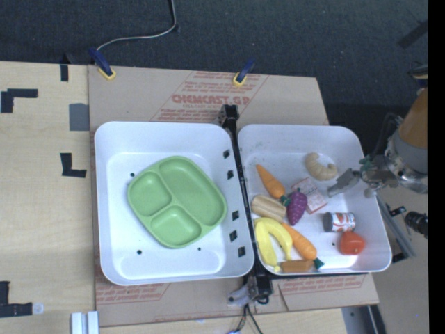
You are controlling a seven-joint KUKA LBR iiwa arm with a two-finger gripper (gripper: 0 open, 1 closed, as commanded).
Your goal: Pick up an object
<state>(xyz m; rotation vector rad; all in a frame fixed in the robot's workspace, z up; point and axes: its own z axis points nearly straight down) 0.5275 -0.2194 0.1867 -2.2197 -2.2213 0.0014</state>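
White bins sit side by side; the left bin (111, 186) holds a green tray (176, 200). At the right edge of the frame the gripper (345, 181) hangs over the right bin (348, 139), whether clenched or released I cannot tell. Below it lie a can (339, 221) and tomato (352, 243); left of it a croissant (320, 165), grapes (297, 206), two carrots (270, 181), a banana (273, 239).

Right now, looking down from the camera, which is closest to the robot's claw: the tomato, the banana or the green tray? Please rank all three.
Measured from the gripper at the right bin's right edge:
1. Tomato, lower right corner of the right bin, just below the gripper.
2. Banana, lower left part of the same bin.
3. Green tray, across the divider in the left bin.
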